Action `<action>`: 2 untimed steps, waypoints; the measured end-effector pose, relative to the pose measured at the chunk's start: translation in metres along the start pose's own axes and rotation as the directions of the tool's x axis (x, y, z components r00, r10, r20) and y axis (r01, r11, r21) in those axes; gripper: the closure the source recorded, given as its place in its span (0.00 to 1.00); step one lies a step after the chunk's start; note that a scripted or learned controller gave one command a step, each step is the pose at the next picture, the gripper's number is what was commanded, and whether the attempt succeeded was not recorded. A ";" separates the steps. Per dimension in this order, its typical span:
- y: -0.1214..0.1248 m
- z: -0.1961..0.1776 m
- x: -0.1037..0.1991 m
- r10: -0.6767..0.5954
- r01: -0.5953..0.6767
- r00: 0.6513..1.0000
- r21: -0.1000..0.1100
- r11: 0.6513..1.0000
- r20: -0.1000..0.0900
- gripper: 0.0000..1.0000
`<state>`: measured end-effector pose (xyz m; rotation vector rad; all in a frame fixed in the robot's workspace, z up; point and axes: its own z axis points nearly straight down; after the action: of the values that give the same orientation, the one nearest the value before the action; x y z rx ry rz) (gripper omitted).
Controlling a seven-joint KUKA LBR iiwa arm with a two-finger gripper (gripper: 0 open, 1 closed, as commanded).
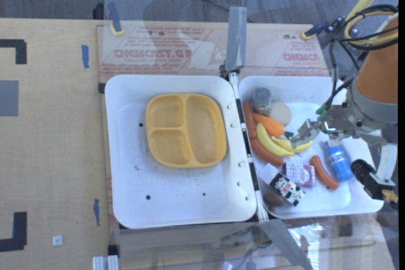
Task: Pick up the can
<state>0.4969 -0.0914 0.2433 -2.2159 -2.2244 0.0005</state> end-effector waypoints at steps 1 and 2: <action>0.118 0.059 0.012 0.185 -0.185 0.983 -0.002 0.983 0.000 0.00; 0.151 -0.006 0.028 0.126 -0.126 0.992 -0.004 0.992 0.001 0.00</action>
<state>0.6477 -0.0625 0.2487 -2.3541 -2.0825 -0.0018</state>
